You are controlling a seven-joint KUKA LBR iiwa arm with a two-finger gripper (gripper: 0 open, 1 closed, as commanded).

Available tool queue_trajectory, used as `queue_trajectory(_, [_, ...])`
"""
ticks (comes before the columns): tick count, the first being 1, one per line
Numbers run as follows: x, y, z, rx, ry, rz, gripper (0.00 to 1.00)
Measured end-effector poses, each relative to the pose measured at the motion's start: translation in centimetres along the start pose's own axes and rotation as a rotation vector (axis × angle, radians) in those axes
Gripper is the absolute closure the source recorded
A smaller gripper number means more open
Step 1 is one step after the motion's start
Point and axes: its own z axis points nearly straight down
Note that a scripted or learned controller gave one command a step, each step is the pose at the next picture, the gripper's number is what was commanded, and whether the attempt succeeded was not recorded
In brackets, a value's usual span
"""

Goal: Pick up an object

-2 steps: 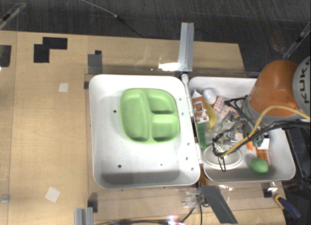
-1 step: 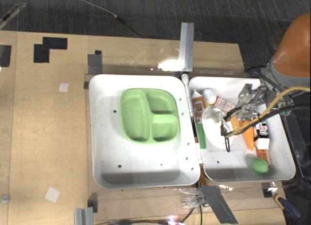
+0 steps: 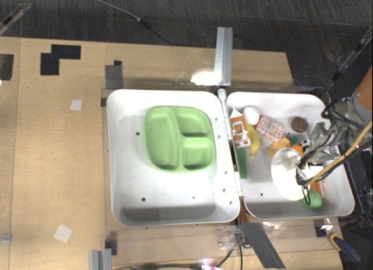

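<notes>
The right bin [image 3: 262, 199] holds a clutter of small objects: a white egg [image 3: 251, 113], a small orange and white carton [image 3: 238, 129], a yellow banana [image 3: 254, 140], a pink checkered block [image 3: 271, 128], a brown round piece [image 3: 299, 124], an orange piece [image 3: 281, 144] and a white bowl [image 3: 284, 171]. My gripper [image 3: 312, 153] hangs low over the right side of this bin, just right of the white bowl, with cables trailing around it. A green and orange item [image 3: 314, 197] lies just below it. Nothing can be seen held in it.
The left bin [image 3: 125, 164] holds a green divided plate [image 3: 178, 137]. A green stick-like item [image 3: 241, 165] lies along the right bin's left wall. A metal post [image 3: 224, 56] stands behind the bins. The arm's body [image 3: 358, 105] crosses the right bin's far right edge.
</notes>
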Motion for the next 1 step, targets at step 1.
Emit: queue_trajectory(1, [-3.63,-2.36,-1.99,0.001,-0.005,-0.262,1.0])
